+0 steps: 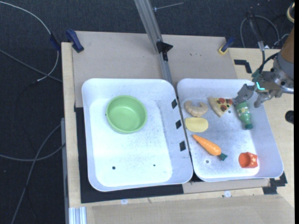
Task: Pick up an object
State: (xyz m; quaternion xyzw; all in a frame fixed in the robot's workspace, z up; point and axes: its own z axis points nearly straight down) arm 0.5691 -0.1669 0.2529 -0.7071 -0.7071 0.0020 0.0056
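White plastic forms the two shallow bins that sit side by side on the tabletop (117, 55). The left bin (93, 171) carries a green bowl (126, 114) toward its upper left part. The right bin (273, 160) holds several toy foods: a beige pastry piece (196, 108) near the inner wall, a pizza slice (219, 105) just right of it, a pale yellow potato (196, 124) below the pastry, an orange carrot (208, 145) lying at a slant below the potato, and a red-orange piece (248, 160) near the lower right corner. A green bottle (244, 115) lies near the upper right side of this bin, its cap end pointing down.

The gripper (251, 95) reaches in from the right, with the jaws spread apart and poised right over the top end of the bottle. Nothing is seen clamped between them; whether they touch the bottle cannot be told.
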